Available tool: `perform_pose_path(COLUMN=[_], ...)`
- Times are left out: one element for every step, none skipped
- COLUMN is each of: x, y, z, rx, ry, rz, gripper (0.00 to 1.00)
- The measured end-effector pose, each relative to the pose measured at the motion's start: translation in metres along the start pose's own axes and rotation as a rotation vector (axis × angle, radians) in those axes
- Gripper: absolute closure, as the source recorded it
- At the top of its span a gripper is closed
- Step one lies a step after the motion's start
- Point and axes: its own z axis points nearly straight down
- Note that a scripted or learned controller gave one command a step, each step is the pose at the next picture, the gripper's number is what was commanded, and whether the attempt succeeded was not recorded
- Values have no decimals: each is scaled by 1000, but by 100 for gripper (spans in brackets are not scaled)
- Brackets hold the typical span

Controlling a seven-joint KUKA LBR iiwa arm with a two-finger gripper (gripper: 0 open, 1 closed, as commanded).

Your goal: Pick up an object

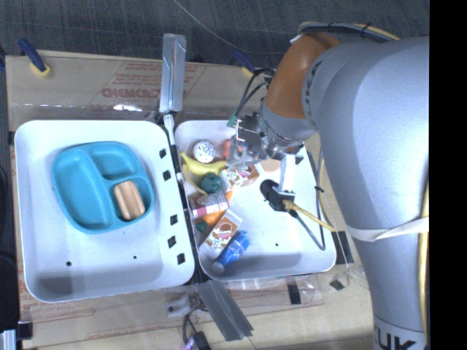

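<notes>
1. Banana (195, 168) is my likeliest pick, I judge. It lies in the bin (321, 257) on the view's right, close to the wall shared with the other bin, and my gripper (241, 155) hangs just beside it over the same heap. I cannot tell whether that gripper stands wide or narrow, so a descent might land closed on top of things.
2. A white dotted ball (203, 150) sits just beside the banana's upper end, and a nudge may send it rolling.
3. A green toy (213, 182) and an orange piece (211, 208) crowd the lower end, so I might clamp two things, or none.
4. The banana's curve and smooth skin could let it slip out as I lift.
5. The bin wall is near, and a descent too far that way would strike it.
</notes>
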Motion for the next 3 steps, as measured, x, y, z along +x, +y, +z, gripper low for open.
perform_pose_path(x=[-15,-41,-24], y=[-61,-15,28], z=[74,62,-58], rx=[-3,-5,-9], ry=[-1,-1,1], rz=[-375,-147,165], gripper=[0,0,0])
